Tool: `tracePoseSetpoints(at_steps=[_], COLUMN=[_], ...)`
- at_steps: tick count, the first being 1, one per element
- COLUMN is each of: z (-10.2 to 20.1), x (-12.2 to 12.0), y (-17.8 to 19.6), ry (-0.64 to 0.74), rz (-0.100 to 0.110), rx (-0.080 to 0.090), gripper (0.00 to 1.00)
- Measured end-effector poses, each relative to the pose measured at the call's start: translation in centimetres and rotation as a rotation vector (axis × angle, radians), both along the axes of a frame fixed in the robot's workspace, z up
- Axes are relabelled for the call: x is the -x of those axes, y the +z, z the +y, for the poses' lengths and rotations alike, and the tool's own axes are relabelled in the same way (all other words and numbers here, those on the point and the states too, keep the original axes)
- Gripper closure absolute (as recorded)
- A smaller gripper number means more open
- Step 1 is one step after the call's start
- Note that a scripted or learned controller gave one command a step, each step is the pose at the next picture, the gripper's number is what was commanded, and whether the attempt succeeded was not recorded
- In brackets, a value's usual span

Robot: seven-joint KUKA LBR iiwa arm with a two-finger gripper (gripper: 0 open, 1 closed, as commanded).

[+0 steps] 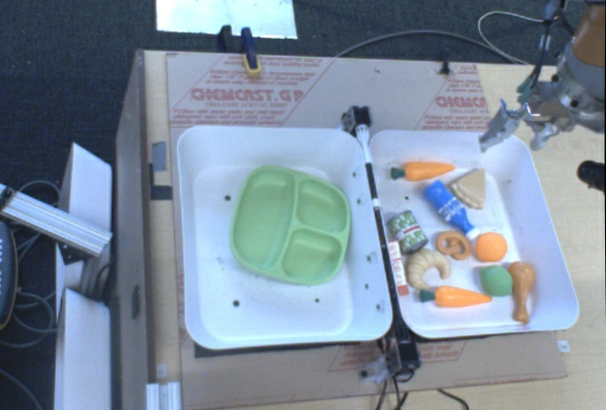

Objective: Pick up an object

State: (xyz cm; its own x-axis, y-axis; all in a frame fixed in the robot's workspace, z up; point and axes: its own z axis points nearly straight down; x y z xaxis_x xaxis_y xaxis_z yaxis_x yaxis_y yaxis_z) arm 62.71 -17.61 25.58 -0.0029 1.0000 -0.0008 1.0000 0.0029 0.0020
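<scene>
My gripper (pixel 517 127) hung spread and empty above the right bin's (pixel 547 209) far corner. Toy food crowded that bin; a green tray (pixel 289 224) sat in the left.

In the right bin (pixel 542 200) lie small toy foods close together: two carrots (pixel 423 170) (pixel 455 297), a blue bottle (pixel 447 206), a sandwich wedge (pixel 470 187), a green can (pixel 407 230), a croissant (pixel 431 264), a pretzel (pixel 453 245), an orange (pixel 490 247), a green ball (pixel 495 280) and a drumstick (pixel 522 289).
</scene>
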Motion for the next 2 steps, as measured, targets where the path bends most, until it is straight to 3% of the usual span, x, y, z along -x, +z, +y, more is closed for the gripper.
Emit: tracePoseSetpoints(at_steps=[1, 2], z=[2.4, 3.8], x=[4.1, 5.9], y=[-11.9, -17.3], ry=[-0.002, -0.003], rz=[0.009, 0.003], rx=[-0.003, -0.001], gripper=[0.0, 0.0])
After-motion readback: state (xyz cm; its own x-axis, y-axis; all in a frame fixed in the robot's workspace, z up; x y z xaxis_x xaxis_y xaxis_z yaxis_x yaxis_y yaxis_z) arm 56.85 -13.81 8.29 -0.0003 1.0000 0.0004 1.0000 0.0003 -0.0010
